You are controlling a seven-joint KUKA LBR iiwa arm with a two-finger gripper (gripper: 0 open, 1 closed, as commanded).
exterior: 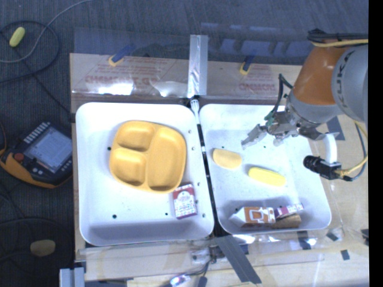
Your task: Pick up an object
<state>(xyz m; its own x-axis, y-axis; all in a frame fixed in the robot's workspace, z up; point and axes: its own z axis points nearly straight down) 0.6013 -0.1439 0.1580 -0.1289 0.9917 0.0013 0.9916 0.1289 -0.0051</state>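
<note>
Packet (270,214) at 6 o'clock of your right bin (323,217) | two yellow pieces at centre | gripper (263,133) at 12, spread, pinching nothing.

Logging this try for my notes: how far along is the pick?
Nothing looks picked yet. The pincer hangs open over the right bin with nothing between its fingers. The pale yellow piece, the bright yellow piece and the packet lie on that bin's floor; the yellow tray and small red box lie in the left bin. Descent, grasp and lift all remain.
</note>
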